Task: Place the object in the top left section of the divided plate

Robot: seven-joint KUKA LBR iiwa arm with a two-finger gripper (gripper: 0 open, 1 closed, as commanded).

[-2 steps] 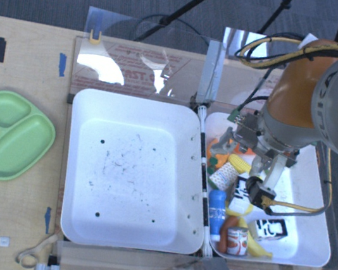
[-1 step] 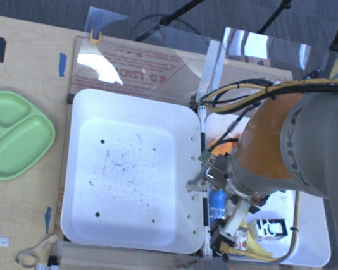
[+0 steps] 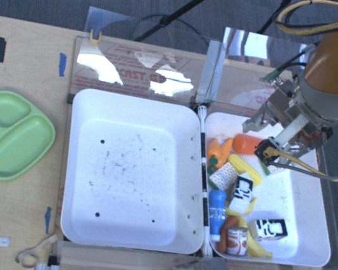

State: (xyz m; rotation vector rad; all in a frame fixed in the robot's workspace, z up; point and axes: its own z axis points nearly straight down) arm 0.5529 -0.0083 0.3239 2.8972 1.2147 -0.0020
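Observation:
The green divided plate [image 3: 7, 134] lies on the wooden bench at the far left, outside both bins; its top left section [image 3: 6, 108] holds nothing. My gripper [image 3: 259, 137] hangs over the back of the right bin [image 3: 310, 212], far to the right of the plate. Its fingers are spread open with nothing between them. An orange carrot-like piece [image 3: 245, 143] lies just below and beside the fingertips. Around it sit an orange pepper-like toy [image 3: 216, 150], a yellow banana [image 3: 247, 168] and a pale corn cob [image 3: 225, 174].
Further forward, the right bin holds a white-and-black bottle [image 3: 242, 193], a blue bottle [image 3: 216, 204], a red can [image 3: 236, 241] and a white box [image 3: 271, 228]. The left bin [image 3: 128, 166] lies between gripper and plate. Blue tape marks [image 3: 61, 64] dot the bench.

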